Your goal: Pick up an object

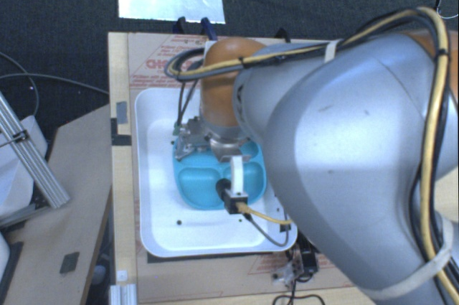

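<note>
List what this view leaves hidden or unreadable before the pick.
- Gripper, camera view: its wrist covers the fingertips, so open or shut is unreadable.
- Blue object: upper part under the gripper; full shape unclear.
- White bin: right side hidden by the grey arm.
- Bench print: too small to read.

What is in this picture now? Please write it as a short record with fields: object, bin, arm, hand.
object: a light blue plastic item, shaped like a shallow dish with compartments, partly hidden by the arm
bin: white bin, holding the blue item near its middle
arm: grey arm with an orange band, reaching in from the right, covering much of the bench
hand: hand low over the blue item's upper edge; grip unclear
</note>
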You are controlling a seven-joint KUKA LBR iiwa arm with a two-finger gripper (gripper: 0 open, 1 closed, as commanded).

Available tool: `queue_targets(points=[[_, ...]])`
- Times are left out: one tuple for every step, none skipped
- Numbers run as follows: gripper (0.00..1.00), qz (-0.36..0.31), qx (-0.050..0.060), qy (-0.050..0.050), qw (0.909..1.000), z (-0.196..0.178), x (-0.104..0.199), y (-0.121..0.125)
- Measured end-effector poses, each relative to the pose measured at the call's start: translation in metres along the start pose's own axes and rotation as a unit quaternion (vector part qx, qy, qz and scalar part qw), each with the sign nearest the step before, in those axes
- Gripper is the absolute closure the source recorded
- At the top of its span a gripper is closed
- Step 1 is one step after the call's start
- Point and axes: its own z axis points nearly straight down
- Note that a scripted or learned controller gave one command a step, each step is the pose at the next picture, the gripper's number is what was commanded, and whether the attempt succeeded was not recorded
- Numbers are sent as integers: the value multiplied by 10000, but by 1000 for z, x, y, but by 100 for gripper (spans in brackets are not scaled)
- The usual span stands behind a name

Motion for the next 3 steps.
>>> queue_targets(points=[[0,35,80,40,10000,9,-65,82],[100,-1,38,10,10000,-2,-65,82],[100,28,-38,-4,10000,5,-52,19]])
